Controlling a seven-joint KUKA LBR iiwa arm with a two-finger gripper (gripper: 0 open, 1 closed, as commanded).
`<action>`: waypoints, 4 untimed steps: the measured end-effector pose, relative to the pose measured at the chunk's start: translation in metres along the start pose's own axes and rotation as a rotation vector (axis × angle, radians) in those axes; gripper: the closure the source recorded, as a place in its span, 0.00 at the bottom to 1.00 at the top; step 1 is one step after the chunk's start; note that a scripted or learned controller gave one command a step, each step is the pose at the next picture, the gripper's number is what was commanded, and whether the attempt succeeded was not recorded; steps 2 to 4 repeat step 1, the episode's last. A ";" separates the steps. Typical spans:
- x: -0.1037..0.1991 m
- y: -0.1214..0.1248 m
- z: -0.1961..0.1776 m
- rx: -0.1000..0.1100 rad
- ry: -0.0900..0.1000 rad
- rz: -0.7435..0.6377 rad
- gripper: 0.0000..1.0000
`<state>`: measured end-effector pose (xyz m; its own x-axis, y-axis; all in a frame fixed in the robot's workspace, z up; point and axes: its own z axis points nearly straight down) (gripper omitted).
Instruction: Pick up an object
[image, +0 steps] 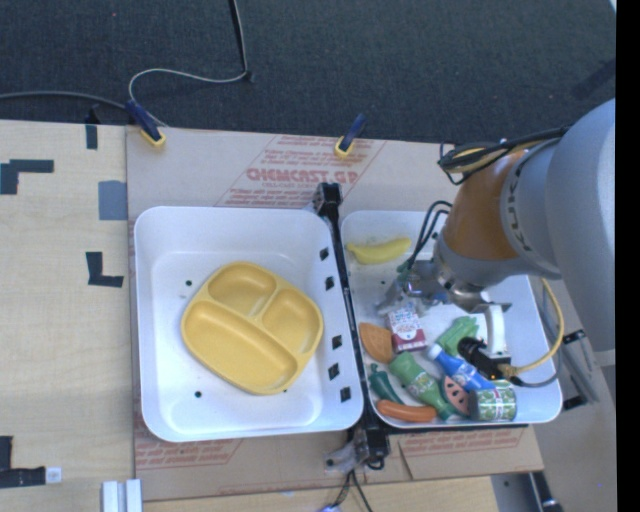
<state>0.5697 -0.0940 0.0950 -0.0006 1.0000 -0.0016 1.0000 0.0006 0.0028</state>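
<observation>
The right bin (520, 408) holds several toy foods: a yellow banana (379, 250) at the back, a red-and-white carton (405, 328), an orange piece (377, 342), a green vegetable (413, 371), a watermelon slice (455, 391), a green can (494, 402) and a hot dog (407, 410). My gripper (410, 289) reaches down into this bin just above the carton, under the grey arm with its orange band (478, 218). The wrist hides how the fingers stand.
The left bin (160, 240) holds a yellow divided plate (252, 326). A black divider with clips (335, 290) runs between the bins. Yellow clamps (147, 125) hold the cardboard at the back. Cables hang off the arm at the right.
</observation>
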 end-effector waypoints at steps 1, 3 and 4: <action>0.045 -0.039 -0.130 0.002 0.001 -0.001 1.00; 0.045 -0.039 -0.130 0.002 0.001 -0.001 1.00; 0.045 -0.039 -0.130 0.002 0.001 -0.001 1.00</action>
